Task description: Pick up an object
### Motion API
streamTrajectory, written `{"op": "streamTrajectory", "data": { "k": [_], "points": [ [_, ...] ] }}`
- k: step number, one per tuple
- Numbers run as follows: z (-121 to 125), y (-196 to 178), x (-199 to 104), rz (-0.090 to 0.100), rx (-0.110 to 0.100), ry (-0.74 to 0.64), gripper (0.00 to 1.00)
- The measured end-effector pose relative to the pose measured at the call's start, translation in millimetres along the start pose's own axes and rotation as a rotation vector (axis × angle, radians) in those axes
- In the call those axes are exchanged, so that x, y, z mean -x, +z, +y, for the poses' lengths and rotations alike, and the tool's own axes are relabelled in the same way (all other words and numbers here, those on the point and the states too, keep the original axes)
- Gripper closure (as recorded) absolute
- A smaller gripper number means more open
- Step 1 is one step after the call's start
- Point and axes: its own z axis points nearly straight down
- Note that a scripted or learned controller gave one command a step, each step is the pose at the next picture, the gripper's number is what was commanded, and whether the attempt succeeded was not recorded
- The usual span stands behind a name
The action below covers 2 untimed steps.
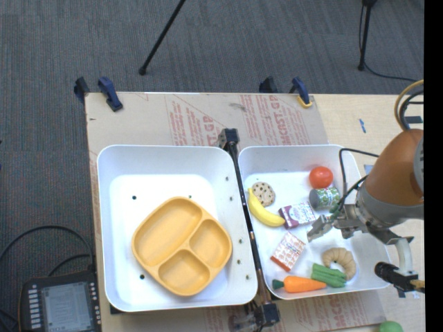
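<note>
End effector hovers open and unladen over the right white bin, jaws spread beside the purple snack packet, seemingly lining up a grasp.

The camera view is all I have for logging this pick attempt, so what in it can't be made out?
- Two-finger gripper: small and blurred over the right white bin; open or shut is unreadable, and so is any contact.
- Silvery-green can: label too small to read.
- Grey arm with orange band: cut off by the right edge.
- Small pink packet: print illegible.
</note>
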Motion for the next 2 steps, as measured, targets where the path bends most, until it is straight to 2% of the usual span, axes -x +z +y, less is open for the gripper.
{"op": "streamTrajectory", "data": {
  "k": [1,2],
  "points": [
    [80,10,-22,-0.001,-0.001,-0.008,0.00],
    [101,10,-68,-0.001,0.000,-0.009,0.00]
  ]
}}
